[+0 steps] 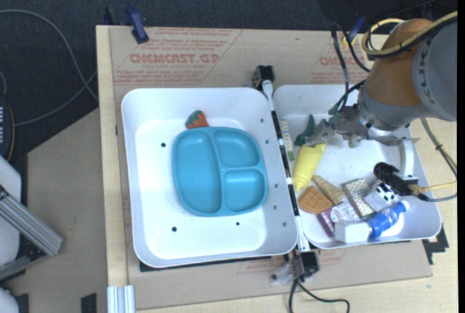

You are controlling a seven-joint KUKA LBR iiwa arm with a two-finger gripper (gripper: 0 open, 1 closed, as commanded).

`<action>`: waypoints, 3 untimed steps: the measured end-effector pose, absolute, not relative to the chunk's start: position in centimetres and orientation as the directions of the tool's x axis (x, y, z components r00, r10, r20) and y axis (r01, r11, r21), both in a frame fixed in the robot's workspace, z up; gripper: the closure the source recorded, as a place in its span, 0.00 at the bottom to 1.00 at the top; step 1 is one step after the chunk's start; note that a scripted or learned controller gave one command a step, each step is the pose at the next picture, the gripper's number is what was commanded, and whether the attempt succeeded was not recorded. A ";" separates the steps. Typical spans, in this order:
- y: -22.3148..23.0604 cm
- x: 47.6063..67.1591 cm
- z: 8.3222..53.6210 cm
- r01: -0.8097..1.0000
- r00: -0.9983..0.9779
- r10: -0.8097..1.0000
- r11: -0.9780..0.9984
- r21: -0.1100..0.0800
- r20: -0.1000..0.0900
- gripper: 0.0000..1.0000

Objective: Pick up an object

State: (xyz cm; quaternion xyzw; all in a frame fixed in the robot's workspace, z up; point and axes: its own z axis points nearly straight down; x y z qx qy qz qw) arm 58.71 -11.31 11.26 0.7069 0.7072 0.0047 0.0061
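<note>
My gripper hangs low over the back left part of the right bin, under the grey wrist with its orange band. A small dark green thing lies just to its left, close to the gripper; whether they touch is unclear. In front of it lie a yellow banana-like toy and a tan waffle piece. Further front right are a checkered packet, a purple and white item and a blue bottle.
The left bin holds a blue divided plate with a small orange and green toy at its back edge. A black divider strip runs between the bins. Cables lie on the dark floor to the left.
</note>
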 end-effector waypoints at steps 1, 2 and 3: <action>-19.7 54.1 8.4 1.000 0.002 1.000 -0.002 -0.002 -0.001 0.00; -13.2 63.6 14.6 1.000 -0.003 1.000 0.003 0.004 0.001 0.00; -13.0 55.1 8.4 1.000 0.000 1.000 0.000 -0.002 0.000 0.00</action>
